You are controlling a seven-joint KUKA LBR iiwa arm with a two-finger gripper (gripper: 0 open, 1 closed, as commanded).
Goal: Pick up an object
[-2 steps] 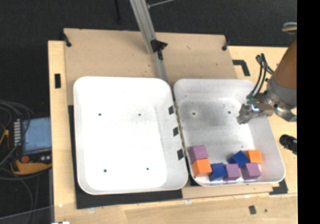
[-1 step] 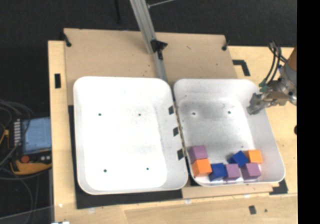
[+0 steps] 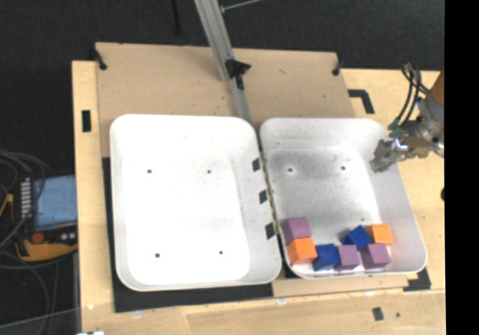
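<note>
Blocks [image 3: 338, 246], purple, orange and blue, clustered at the lower edge of the right bin [image 3: 314, 169], well below the gripper [image 3: 383, 155]. Gripper at the bin's upper right rim; finger opening cannot be told, nothing visibly held.

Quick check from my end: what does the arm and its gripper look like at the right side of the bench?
The arm enters at the right edge, grey with an orange patch at the top. Thin dark cables loop beside it. The gripper is a small metallic grey piece with a bright spot, over the right bin.
</note>
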